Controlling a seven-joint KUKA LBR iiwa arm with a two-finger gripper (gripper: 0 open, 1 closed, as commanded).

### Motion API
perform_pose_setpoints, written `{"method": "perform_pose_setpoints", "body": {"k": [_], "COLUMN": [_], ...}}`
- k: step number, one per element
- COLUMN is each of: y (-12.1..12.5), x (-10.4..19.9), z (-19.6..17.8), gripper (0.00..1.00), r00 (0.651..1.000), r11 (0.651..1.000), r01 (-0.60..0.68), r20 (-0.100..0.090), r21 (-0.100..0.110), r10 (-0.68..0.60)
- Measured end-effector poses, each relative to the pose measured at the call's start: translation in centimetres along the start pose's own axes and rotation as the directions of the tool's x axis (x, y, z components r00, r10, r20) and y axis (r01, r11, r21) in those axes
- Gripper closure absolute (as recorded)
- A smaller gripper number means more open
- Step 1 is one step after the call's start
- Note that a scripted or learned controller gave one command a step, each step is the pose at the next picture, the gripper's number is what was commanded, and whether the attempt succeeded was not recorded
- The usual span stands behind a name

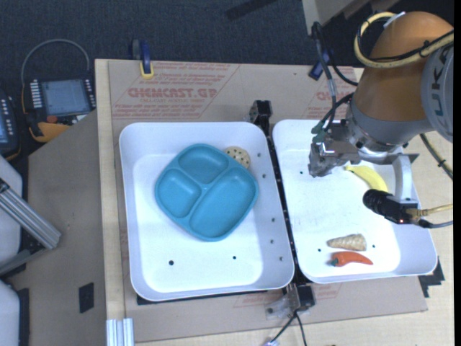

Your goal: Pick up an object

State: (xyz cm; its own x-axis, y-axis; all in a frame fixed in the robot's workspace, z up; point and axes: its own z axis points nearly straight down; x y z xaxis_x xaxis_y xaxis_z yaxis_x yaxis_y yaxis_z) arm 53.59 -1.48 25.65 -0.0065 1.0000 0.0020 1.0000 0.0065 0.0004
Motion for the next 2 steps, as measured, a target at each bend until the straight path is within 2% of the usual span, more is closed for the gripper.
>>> {"method": "perform_pose_setpoints", "body": {"k": [1,2], "y": [0.1,1.2], "x": [5.1,10.4], "z": [2.2,1.9], "gripper": [1.00,1.00], "r00": [1.000,1.000], "r11": [1.000,1.000], "r01": [-0.001,0.000], "r20": [0.000,0.000], "r21": [0.006,-0.001], "r10": [0.001,0.000]}}
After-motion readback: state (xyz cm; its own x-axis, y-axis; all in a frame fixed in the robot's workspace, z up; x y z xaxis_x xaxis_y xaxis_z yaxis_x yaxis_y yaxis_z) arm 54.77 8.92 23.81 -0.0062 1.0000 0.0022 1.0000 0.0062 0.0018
